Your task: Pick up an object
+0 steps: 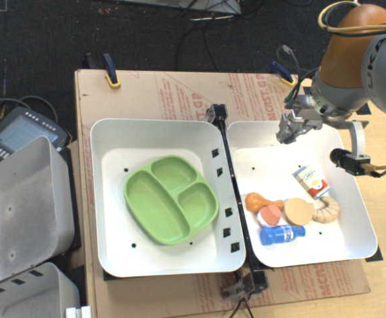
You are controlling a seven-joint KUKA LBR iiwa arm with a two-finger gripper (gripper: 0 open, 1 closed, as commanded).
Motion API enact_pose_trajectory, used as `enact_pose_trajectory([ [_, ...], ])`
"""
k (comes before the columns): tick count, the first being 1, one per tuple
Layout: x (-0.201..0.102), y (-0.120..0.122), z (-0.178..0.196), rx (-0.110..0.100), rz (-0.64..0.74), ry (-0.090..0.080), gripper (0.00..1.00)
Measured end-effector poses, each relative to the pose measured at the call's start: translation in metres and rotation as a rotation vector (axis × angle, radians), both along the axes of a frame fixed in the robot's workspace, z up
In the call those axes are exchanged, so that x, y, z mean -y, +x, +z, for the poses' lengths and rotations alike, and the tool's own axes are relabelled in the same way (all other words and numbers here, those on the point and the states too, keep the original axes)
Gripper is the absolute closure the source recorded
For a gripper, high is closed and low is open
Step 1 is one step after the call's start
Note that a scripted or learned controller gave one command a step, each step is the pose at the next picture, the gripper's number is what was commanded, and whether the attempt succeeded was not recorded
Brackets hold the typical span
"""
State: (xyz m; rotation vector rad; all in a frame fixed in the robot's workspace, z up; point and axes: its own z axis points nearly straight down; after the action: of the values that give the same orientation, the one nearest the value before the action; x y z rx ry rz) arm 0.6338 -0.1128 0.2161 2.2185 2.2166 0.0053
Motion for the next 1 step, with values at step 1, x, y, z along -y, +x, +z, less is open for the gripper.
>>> enact_pose_trajectory([
  [1, -0.0003, 0.0008, 0.0082, -0.003, 0.003, 0.001, 1.0],
])
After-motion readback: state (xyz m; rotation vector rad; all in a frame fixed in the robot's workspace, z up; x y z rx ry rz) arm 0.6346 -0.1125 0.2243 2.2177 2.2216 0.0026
